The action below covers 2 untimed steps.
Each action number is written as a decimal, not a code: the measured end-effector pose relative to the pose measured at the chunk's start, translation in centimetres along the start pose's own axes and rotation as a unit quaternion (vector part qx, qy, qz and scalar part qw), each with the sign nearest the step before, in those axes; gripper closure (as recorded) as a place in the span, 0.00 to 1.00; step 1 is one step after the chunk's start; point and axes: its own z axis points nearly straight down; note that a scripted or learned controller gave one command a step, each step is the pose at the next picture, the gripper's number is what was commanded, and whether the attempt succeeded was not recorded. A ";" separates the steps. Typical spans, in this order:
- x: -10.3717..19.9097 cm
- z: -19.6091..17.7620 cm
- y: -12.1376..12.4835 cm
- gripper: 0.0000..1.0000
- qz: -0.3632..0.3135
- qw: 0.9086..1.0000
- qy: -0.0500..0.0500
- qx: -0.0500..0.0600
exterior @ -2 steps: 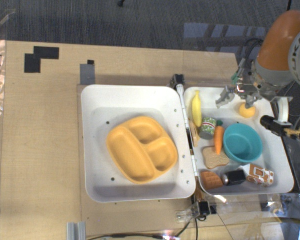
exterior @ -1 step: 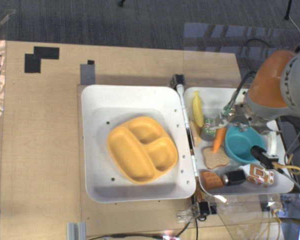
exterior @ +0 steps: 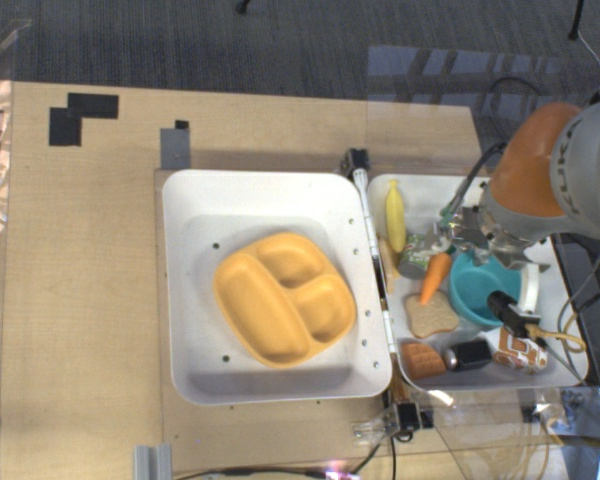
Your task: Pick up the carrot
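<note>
Bench (exterior: 80, 298): wood top, two shallow white bins side by side.

Left bin (exterior: 185, 268): holds one yellow divided tray (exterior: 283, 295), three compartments, sitting roughly centre, slightly toward the near edge.

Right bin (exterior: 405, 373): crowded. Banana (exterior: 394, 215) lies along the left wall, toward the far edge. Carrot (exterior: 435, 277) sits approx. mid-bin, tilted, thick end toward the far right, tip pointing to the near left. Its tip is just above a bread slice (exterior: 431, 315); its right side is touching or just beside a teal bowl (exterior: 479, 290). A small grey-green item (exterior: 415, 259) lies just left of the carrot's thick end; can't identify. Near edge: brown round item (exterior: 421, 357), dark block (exterior: 469, 354), small orange-and-white box (exterior: 518, 349) toward the near right corner.

Arm (exterior: 560, 173): grey w/ orange band, enters from the right over the right bin's far right corner. Gripper (exterior: 460, 230) hangs over the far part of the bin, just above the carrot's thick end and the bowl's far rim. Finger state: cannot tell, tips lost in clutter. Carrot not seen between them; it rests on the bin floor.
</note>
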 end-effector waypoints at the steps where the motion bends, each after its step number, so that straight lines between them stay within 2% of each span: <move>1: 0.3 -1.5 0.5 1.00 -0.001 1.000 0.003 -0.004; 2: 8.9 -7.6 -1.0 1.00 0.111 0.994 0.002 0.024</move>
